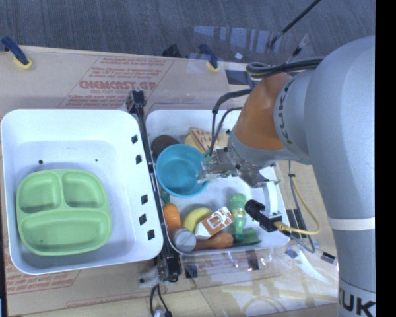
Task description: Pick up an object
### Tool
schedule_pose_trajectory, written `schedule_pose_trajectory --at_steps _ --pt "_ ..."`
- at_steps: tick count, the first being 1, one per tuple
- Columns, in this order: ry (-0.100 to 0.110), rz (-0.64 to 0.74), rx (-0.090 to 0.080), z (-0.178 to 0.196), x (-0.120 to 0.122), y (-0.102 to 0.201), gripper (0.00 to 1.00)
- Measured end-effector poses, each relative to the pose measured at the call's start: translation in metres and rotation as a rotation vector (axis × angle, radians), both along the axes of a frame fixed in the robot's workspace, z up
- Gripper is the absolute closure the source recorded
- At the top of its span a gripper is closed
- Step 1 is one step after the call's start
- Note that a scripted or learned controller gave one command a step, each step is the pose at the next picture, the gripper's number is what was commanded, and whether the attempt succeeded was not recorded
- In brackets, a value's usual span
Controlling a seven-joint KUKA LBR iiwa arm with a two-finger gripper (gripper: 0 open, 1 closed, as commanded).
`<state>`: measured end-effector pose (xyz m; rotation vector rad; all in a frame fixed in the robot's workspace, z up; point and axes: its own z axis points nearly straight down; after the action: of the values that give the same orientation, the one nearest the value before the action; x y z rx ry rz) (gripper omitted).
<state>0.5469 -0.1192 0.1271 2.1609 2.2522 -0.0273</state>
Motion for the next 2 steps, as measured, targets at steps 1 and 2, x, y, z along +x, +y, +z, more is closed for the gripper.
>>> schedule_pose_trajectory --at_steps 1,2 --pt "0.005 0.008 0.005 -0.002 -0.001 0.004 0.0" --pt "-0.002 -0.331 0.026 -0.033 0.015 0.006 0.0"
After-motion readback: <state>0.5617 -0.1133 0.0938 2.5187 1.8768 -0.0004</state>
